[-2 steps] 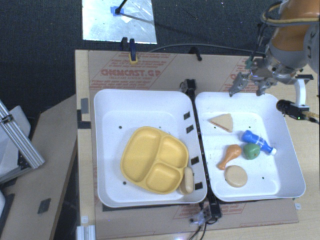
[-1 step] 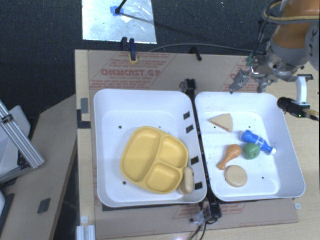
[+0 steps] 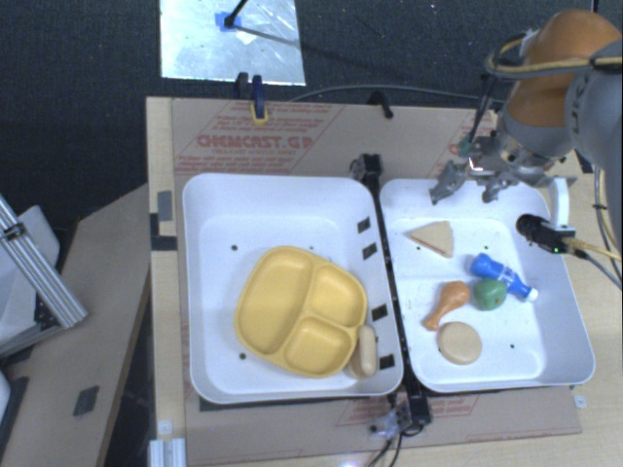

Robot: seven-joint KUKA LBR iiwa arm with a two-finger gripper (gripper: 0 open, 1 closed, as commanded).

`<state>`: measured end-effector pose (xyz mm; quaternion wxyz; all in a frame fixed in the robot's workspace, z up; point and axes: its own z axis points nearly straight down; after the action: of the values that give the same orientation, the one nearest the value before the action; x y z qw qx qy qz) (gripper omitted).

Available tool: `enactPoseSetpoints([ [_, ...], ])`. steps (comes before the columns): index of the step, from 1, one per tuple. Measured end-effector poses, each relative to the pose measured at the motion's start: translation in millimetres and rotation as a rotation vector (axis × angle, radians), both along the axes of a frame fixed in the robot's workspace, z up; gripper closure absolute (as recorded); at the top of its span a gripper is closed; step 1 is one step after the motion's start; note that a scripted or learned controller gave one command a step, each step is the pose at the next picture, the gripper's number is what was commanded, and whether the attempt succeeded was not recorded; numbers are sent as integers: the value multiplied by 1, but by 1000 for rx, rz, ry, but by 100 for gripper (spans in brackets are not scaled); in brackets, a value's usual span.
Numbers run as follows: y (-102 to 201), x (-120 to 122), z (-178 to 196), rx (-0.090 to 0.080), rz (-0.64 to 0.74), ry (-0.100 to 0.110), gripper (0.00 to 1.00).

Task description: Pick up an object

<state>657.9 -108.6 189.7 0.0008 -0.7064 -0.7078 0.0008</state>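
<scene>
While my pincer [image 3: 469, 185] hangs over the far edge of the right bin [image 3: 560, 358], its two grey fingers [image 3: 446, 185] are spread wide apart with nothing between them. My grey arm comes in from the right, its orange band [image 3: 555, 66] sitting high above the wrist near the far right corner of the scene. Below and nearer than my fingertips, the right bin carries five loose things. A pale wedge [image 3: 434, 237] lies closest to me, in the far left part of the bin. Nearer and to the right, a blue bottle [image 3: 500, 273] lies on its side, touching a green ball [image 3: 490, 295] just beside it. To the left of the ball lies an orange drumstick [image 3: 447, 303], tilted, and nearer still a tan round biscuit [image 3: 458, 342] sits just beside the drumstick's thin end. None of these touches my fingers. The left bin [image 3: 219, 212] holds a yellow divided tray [image 3: 297, 309] with three compartments, and a small beige roll [image 3: 366, 350] rests against the tray's near right corner, next to the wall between the bins. Beyond the bins, a shiny square sheet [image 3: 229, 27] lies on the dark floor at the far left.
</scene>
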Motion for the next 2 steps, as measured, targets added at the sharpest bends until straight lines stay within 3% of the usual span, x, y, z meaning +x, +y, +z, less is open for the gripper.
enactPoseSetpoints([
  [2,-2,-1,-107,0,0,-1,0],
])
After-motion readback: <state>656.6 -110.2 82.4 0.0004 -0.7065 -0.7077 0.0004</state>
